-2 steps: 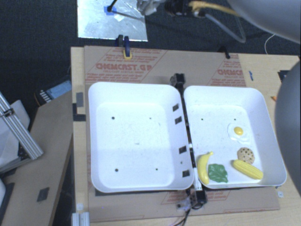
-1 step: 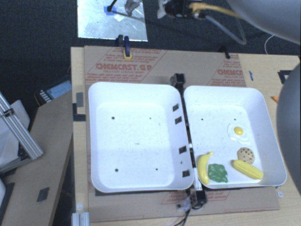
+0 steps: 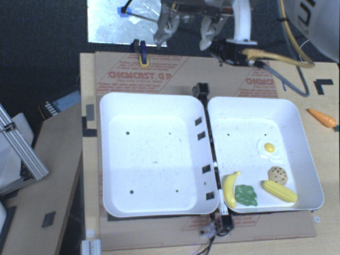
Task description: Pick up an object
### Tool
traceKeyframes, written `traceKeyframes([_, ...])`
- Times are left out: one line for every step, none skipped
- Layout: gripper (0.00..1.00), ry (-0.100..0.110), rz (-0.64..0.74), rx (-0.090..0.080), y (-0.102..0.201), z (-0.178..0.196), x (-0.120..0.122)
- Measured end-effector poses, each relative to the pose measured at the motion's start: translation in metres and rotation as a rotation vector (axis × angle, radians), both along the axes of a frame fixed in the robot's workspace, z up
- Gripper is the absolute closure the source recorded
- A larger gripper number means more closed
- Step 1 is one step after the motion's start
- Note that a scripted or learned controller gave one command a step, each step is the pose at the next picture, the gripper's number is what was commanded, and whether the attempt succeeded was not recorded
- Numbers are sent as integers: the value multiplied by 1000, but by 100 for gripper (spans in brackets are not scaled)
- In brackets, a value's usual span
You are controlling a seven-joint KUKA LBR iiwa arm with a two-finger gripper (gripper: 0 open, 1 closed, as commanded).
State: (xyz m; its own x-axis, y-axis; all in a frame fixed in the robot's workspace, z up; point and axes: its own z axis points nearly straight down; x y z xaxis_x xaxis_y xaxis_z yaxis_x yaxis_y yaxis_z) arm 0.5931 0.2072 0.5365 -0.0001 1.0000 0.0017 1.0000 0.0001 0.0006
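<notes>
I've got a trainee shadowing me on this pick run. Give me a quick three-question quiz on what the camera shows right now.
1. True or false: the two-finger gripper hangs above the top edge of the bench, outside both bins.
2. Which shallow white bin holds the toy food: the left white bin or the right white bin?
3. Multiple choice: what lies beside the yellow plastic banana, touching it? A) green leafy piece B) fried egg C) orange carrot

Key:
1. True; its fingers are spread with nothing between them.
2. The right white bin.
3. A.
</notes>
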Motion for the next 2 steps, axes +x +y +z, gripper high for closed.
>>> traceKeyframes([0,1,6,-1,28,-2,-35])
traceKeyframes([0,0,5,0,27,-2,-40])
